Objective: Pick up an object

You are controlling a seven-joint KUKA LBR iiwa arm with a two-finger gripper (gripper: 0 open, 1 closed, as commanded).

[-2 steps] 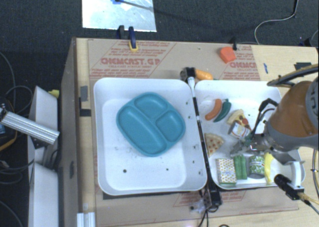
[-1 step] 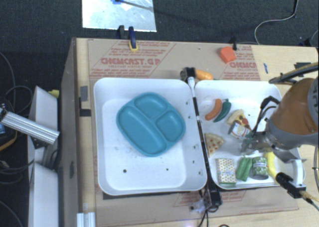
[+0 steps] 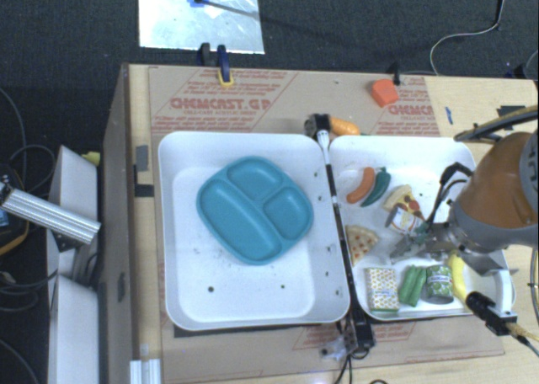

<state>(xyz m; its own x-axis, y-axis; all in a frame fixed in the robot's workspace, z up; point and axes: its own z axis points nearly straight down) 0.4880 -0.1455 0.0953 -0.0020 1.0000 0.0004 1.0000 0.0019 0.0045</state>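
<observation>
Several small objects lie scattered in the right bin point(image 3: 438, 148), and your gripper point(image 3: 413, 243) sits low among them, near the bin's middle. Its dark fingertips are down in the clutter, so you cannot tell how far apart they are or whether anything sits between them.

Just beside the gripper, toward the bin's far edge, you have a small red and white item point(image 3: 406, 216). Farther toward the far edge lie an orange sausage-shaped piece point(image 3: 361, 185) and a dark green piece point(image 3: 378, 186), touching side by side. A pizza slice point(image 3: 360, 243) rests against the bin's left wall. Along the near edge you see a checkered packet point(image 3: 381, 287), a green vegetable point(image 3: 412, 285), a small can point(image 3: 438, 284) and a yellow piece point(image 3: 458, 277) in a row.

Your arm point(image 3: 504, 197) enters over the bin's right edge, its orange band above the wrist.

In the left bin point(image 3: 181, 273), a blue divided plate point(image 3: 254, 208) lies flat near the middle.

On the bench point(image 3: 253, 96) beyond the bins, an orange block point(image 3: 384, 93) sits near the far right corner.
</observation>
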